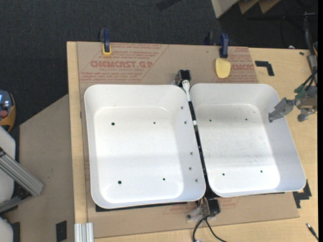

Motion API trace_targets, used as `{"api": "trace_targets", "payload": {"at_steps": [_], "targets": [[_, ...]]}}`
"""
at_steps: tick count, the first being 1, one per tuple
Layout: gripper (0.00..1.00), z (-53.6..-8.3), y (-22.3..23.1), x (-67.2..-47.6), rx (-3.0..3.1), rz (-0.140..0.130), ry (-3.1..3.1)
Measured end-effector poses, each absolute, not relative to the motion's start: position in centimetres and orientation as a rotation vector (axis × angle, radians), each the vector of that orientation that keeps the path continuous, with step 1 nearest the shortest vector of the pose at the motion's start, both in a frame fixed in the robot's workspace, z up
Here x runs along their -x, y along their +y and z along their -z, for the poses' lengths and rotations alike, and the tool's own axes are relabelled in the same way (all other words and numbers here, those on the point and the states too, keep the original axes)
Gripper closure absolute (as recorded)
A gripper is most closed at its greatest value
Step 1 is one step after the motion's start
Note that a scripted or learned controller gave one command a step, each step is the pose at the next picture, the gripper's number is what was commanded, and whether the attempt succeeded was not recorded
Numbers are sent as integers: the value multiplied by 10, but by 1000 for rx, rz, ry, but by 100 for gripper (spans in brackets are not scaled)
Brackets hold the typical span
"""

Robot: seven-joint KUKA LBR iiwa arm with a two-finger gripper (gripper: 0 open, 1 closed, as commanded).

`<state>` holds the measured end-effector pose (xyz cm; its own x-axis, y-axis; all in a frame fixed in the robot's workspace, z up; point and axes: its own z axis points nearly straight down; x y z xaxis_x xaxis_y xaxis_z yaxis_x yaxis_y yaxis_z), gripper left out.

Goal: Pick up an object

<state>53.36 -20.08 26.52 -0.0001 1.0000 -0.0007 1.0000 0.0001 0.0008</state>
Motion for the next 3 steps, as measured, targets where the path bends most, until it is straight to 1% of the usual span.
{"api": "trace_targets", "payload": {"at_steps": [1, 2, 3], "targets": [[100, -276, -201, -534, -2217, -2, 2220], [100, -223, -165, -516, -2224, 4, 2230], [100, -294, -221, -539, -2216, -4, 2210]]}}
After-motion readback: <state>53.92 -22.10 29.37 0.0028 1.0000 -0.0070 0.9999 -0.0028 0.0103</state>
